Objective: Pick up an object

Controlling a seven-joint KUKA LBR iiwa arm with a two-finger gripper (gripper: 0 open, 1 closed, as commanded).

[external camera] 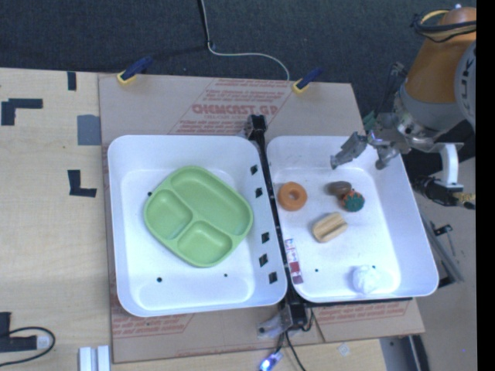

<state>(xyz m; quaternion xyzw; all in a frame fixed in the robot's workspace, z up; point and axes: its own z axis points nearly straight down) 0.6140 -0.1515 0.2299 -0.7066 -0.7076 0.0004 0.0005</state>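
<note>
I'm looking down on the counter (46, 230) now, a pale wood top with a few dark tape marks across its left side. A sheet of brown cardboard (224, 107) is lying over it, printed with red lettering and pinned at its far edge by two clips, a yellow and blue one (134, 69) on the left and another (307, 78) on the right. Behind the counter I'm seeing dark carpet (93, 14), with a thin white cable (247, 52) trailing across it down toward the cardboard.

The two white bins are sitting side by side on the cardboard, touching along a black middle seam. In the left bin (131, 292) a green divided plate (198, 216) is lying flat, turned at an angle.

The right bin (410, 261) is holding the small things I could go for. An orange ring (292, 196) is resting near the seam. A brown and green lump (346, 195) is sitting to its right, a tan block (329, 227) is lying just below the two, and a white wad (364, 278) is tucked near the front right corner.

The arm (441, 60) is reaching in from the right, and the end effector (363, 155) is hanging over the far right part of the right bin, above the brown and green lump. Its fingers are spread apart with nothing between them.
</note>
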